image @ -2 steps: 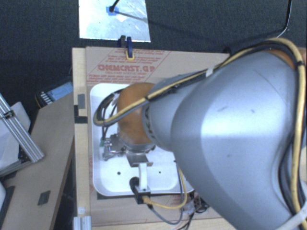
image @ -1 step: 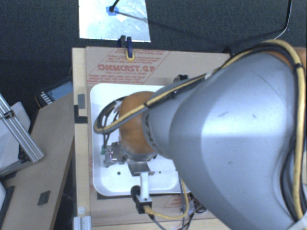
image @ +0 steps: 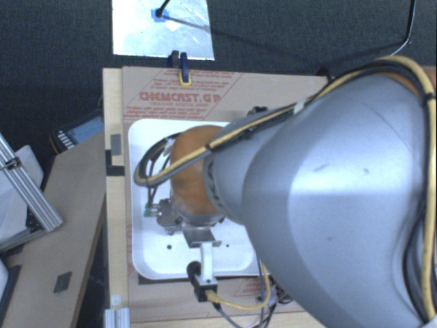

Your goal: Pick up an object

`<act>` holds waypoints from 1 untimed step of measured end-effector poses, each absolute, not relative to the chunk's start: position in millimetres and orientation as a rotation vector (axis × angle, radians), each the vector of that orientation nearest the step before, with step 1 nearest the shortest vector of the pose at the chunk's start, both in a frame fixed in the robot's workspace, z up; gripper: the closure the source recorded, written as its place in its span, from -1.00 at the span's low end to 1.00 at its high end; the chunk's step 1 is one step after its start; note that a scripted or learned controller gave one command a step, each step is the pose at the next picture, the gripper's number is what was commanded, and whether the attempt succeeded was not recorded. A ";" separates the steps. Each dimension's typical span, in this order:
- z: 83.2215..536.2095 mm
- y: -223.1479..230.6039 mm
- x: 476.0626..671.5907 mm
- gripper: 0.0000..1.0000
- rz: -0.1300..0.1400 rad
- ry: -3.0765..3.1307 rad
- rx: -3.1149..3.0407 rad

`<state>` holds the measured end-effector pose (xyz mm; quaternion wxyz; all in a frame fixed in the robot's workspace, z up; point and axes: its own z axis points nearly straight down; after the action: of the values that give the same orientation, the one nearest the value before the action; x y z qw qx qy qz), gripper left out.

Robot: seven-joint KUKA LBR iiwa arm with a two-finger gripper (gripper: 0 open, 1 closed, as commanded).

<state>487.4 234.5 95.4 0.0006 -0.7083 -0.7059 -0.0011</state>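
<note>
Camera view: the gripper (image: 183,225) sits low over the white bin (image: 145,253), tucked under the orange band (image: 188,169). Open or closed, I cannot tell, and whatever there is to pick lies hidden beneath the big grey arm (image: 328,203). Bare white floor shows along the bin's left and near rims, just a narrow strip of room. Past the far rim, the brown board (image: 232,87) reads "CHEMCAST GP" in red, with a clamp (image: 181,65) pinching its far edge.
</note>
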 end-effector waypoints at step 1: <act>84.3 215.2 486.8 1.00 0.000 -2.219 -2.222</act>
<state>486.8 215.2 84.3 0.0006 -0.7075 -0.7067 -0.0001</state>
